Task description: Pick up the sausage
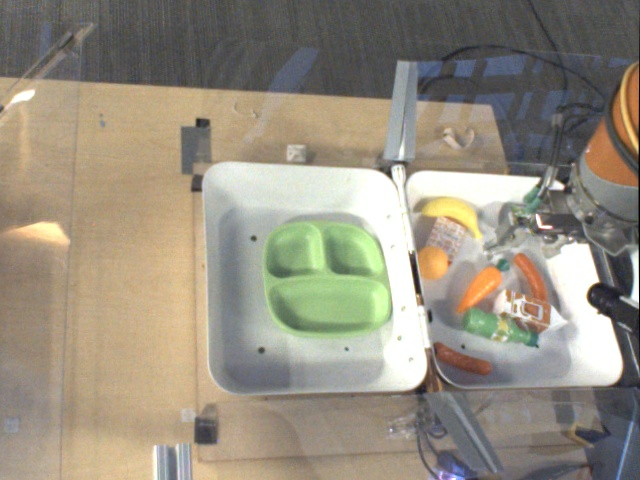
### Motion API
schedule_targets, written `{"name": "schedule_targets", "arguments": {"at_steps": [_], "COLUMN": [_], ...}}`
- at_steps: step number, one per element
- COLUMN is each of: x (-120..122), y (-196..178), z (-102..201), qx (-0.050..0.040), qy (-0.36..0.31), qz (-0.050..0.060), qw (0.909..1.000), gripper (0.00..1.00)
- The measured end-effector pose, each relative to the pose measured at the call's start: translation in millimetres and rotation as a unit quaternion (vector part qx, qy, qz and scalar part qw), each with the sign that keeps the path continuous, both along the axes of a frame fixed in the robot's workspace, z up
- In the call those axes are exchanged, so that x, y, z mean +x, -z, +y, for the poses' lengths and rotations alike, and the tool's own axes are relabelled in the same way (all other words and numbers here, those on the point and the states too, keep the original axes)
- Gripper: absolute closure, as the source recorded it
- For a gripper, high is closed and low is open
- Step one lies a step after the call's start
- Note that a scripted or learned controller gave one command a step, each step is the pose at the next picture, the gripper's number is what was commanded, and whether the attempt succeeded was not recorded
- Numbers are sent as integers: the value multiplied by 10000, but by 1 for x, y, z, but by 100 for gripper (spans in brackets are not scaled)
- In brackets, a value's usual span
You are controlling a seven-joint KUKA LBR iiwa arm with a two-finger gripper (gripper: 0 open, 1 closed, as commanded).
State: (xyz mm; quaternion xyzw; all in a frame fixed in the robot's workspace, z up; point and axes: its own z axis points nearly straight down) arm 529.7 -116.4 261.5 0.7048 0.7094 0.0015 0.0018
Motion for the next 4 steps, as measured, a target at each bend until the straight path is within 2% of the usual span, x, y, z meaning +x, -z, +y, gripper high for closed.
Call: {"name": "schedule_targets", "arguments": {"at_steps": [1,2,3,4], "x": [14,26,51,21], "y": [31,158,167,85], "z": [-71,-80,-9,-45], "qx": [-4,-7,-36,-16], "qy": [381,-103,-1074,-1312], "qz": [3,-21,-90,-21], "qw": [9993,9999,9942,9914], "gripper": [0,0,0,0]}}
